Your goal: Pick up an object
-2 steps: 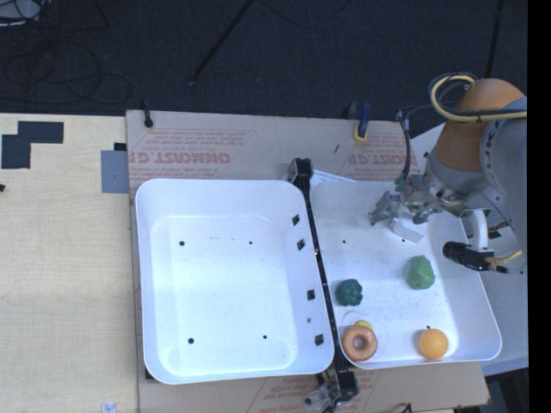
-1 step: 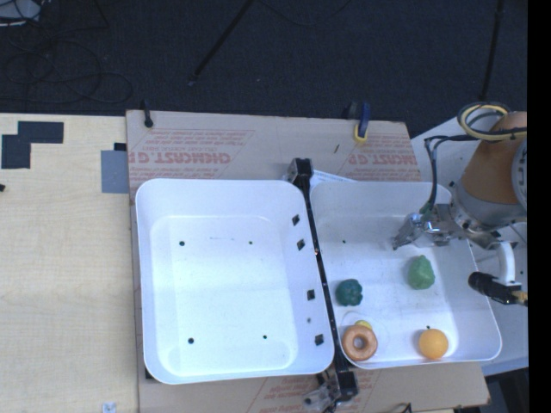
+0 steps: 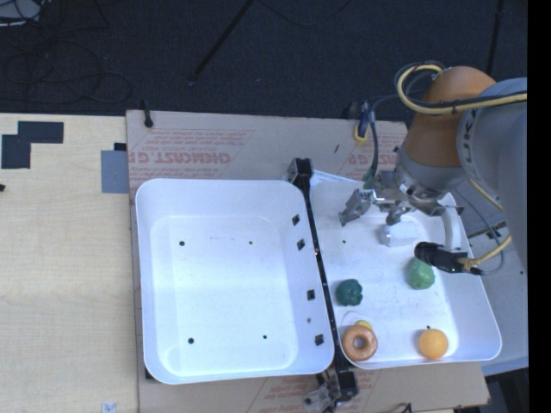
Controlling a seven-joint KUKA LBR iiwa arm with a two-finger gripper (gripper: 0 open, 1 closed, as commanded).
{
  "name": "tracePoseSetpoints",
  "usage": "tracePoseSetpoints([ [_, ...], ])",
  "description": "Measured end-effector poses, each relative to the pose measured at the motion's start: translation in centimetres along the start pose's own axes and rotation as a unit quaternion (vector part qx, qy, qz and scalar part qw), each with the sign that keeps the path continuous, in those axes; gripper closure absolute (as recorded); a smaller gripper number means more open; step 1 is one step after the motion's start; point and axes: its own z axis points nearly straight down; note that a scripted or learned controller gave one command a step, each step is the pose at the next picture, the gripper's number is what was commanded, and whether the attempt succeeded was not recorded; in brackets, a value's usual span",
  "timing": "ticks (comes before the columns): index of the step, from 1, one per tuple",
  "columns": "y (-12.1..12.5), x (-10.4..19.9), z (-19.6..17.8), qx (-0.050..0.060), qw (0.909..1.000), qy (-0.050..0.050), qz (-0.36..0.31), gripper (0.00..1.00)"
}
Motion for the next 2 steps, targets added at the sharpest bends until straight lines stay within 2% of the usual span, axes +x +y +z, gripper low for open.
tracePoseSetpoints([
  [1, -2.0, 0.7, 1.9, 0.005, 1.0000, -0.001, 0.005, 0.00],
  [2, 1.6, -4.3, 3.5, 0.003, 1.0000, -0.002, 0.006, 0.00],
])
